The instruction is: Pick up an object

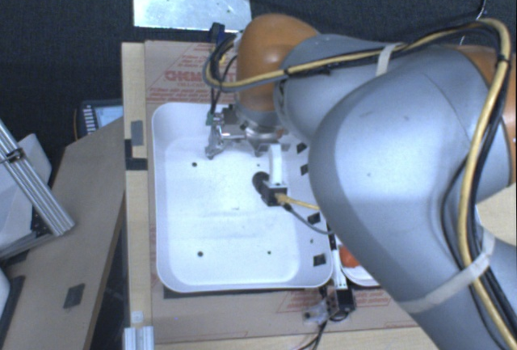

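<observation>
White bin [212, 247] | gripper [235, 143] low over far end, nr rim

The left bin's [210, 247] floor lies open from near rim to middle; the gripper [234, 145] stands at its far edge, and the arm [404, 162] covers its right side.

view: overhead, slanting down | arm [404, 179] close at right | white bin [210, 235] below

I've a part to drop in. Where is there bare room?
The left bin is bare from its near rim and left wall up to the gripper at its far end. The arm crowds the right side, above an orange thing.
</observation>
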`<state>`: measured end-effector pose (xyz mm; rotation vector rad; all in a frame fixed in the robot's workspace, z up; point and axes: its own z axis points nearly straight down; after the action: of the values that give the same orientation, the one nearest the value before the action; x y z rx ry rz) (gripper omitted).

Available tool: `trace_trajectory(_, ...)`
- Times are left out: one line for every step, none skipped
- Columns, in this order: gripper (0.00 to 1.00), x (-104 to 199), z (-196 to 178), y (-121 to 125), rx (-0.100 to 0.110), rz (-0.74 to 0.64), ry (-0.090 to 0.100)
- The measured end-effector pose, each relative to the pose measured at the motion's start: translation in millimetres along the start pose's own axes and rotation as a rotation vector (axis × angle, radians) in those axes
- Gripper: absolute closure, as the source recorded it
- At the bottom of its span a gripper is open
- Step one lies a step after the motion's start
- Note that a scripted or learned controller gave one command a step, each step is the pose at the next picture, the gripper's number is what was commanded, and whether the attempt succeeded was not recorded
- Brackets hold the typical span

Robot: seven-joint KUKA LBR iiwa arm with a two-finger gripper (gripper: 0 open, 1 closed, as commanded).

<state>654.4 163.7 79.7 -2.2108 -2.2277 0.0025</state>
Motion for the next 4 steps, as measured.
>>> trace_trajectory(0.00,9,-181,-38,-0.021,-0.001,0.005)
trace_trajectory(0.00,74,-13,-16,0.001,-0.001,0.000)
trace_trajectory(0.00,24,-208,8,-0.025,0.009,0.003)
trace_trajectory(0.00,-16,-29,11,0.007,0.011,-0.005)
